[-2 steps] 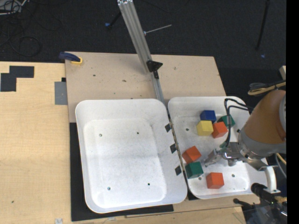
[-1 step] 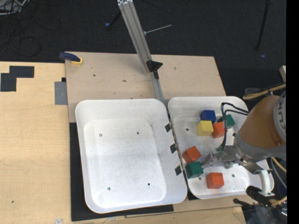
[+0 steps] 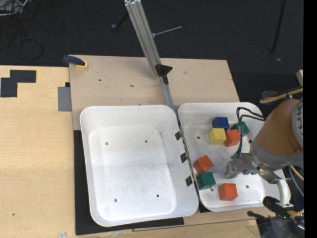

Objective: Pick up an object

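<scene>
Camera view, contents as we find them.

Item: two shallow white plastic bins side by side on the bench. The left bin (image 3: 131, 165) shows bare floor; the right bin (image 3: 205, 115) holds every block, so we judge it the picking source.

Item: grey arm with orange band (image 3: 277, 133), reaching in from the right over the right bin. Its two-finger gripper (image 3: 237, 168) hangs low above the bin floor, in the open patch among the blocks. We cannot tell how its jaws stand, and we see no block between them.

Item: small blue cube (image 3: 221, 122), small yellow cube (image 3: 216, 136) and small orange cube (image 3: 232, 138), clustered touching near the bin's far side, with a small green cube (image 3: 242, 129) just beside them, partly behind the arm's cable.

Item: second orange cube (image 3: 202, 163) with a dark green cube (image 3: 206, 180) just below it, both against the bin's left wall, left of the gripper.

Item: third orange-red cube (image 3: 228, 191), alone near the front rim, just below and slightly left of the gripper. We judge it the nearest and least crowded candidate for a pick.
</scene>
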You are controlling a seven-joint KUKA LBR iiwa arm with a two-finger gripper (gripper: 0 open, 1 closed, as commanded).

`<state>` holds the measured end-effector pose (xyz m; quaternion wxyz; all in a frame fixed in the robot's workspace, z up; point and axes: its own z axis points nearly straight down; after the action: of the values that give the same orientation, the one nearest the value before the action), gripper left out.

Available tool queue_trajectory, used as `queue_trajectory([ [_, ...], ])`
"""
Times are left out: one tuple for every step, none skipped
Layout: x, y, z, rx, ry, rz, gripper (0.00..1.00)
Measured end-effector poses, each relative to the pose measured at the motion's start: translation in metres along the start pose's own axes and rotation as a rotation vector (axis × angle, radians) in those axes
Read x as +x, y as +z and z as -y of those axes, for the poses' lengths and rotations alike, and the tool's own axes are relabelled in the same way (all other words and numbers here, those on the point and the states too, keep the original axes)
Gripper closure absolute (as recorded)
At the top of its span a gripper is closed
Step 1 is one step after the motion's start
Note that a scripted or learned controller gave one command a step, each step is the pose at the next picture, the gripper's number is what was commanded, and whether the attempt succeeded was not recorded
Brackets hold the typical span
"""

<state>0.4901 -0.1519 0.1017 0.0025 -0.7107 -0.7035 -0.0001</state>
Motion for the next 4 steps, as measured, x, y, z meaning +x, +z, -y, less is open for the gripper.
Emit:
queue_trajectory([
  [-0.005, -0.042, 0.0, -0.005, -0.004, 0.004, 1.0],
  [-0.001, -0.103, 0.002, -0.007, -0.012, 0.004, 1.0],
  [-0.002, -0.156, 0.001, -0.007, -0.012, 0.005, 1.0],
  [0.054, -0.149, -0.026, -0.002, -0.015, 0.002, 1.0],
])
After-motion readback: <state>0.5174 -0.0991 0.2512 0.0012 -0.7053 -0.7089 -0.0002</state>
